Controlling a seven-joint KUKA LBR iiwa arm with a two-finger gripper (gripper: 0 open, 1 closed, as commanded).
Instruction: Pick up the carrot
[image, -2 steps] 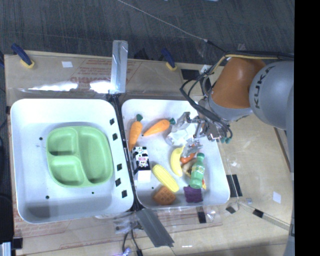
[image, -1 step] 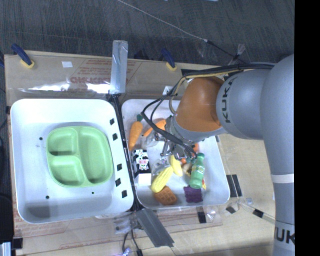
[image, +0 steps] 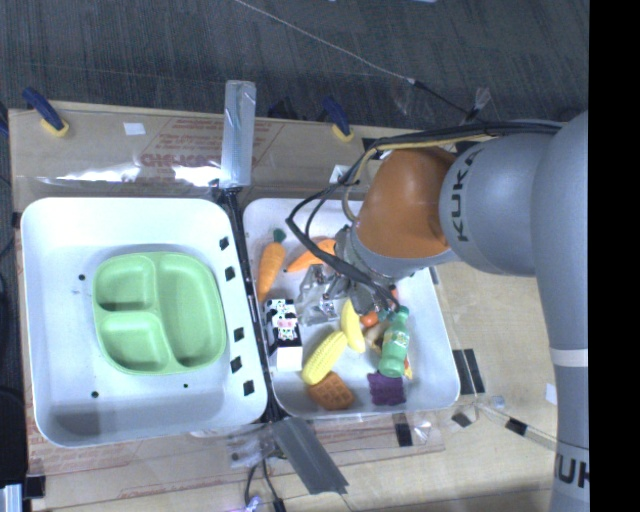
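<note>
Reaching in from the right, the arm (image: 500, 200) hangs over the right bin (image: 440, 330), its orange band above the toys. The gripper (image: 322, 295) sits low in the middle of that bin, metal parts showing under the wrist; whether it is spread or closed cannot be told (wrist and cables hide it). The carrot (image: 270, 266) lies by the bin's left wall, tip toward the far edge, just left of the gripper, not between its fingers. A second orange piece (image: 308, 256) lies beside it. Nearer the camera: corn (image: 323, 357), banana (image: 351, 326), green bottle (image: 396, 343), purple piece (image: 386, 387), brown piece (image: 331, 392). The left bin (image: 60, 230) holds a green tray (image: 158, 312).
</note>
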